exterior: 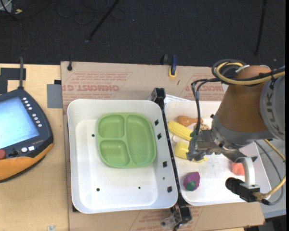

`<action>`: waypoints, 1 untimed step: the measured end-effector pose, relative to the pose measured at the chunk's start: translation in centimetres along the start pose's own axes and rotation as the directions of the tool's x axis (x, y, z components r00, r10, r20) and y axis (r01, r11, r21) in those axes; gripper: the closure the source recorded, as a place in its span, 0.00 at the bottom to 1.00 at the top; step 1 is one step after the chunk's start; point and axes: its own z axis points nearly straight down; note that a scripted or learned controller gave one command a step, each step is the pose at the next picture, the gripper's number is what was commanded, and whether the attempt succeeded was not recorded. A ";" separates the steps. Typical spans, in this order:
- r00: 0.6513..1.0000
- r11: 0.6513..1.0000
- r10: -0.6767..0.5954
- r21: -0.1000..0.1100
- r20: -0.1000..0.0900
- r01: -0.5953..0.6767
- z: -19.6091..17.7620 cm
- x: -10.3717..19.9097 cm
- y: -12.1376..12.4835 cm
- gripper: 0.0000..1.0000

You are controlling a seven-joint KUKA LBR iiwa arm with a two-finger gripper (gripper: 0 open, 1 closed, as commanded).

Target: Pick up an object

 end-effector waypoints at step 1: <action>1.000 1.000 0.000 -0.001 0.000 0.000 -0.2 -0.8 0.6 1.00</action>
